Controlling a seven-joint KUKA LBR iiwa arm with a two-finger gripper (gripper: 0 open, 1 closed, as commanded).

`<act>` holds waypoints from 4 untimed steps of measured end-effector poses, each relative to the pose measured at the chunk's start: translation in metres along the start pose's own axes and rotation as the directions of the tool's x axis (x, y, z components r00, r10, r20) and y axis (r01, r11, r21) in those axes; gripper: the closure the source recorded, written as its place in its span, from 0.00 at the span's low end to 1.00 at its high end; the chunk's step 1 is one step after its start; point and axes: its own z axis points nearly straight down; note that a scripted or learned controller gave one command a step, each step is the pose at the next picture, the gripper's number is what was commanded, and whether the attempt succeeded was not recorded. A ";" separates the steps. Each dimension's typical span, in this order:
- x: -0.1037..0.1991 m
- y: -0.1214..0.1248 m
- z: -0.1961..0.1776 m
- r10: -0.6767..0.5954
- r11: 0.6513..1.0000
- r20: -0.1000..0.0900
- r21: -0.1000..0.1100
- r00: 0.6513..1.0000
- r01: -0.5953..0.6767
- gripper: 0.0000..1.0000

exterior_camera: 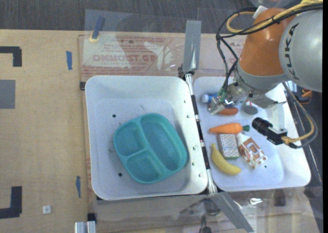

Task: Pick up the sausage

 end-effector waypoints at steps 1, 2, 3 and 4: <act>-0.005 0.083 -0.115 -0.036 0.999 0.001 -0.001 0.999 0.036 1.00; 0.014 0.001 -0.023 0.109 0.994 -0.001 0.004 0.994 -0.109 1.00; 0.006 0.083 0.000 0.368 0.930 0.001 0.002 0.930 -0.368 1.00; -0.036 0.027 -0.089 0.306 0.952 0.000 0.002 0.952 -0.306 1.00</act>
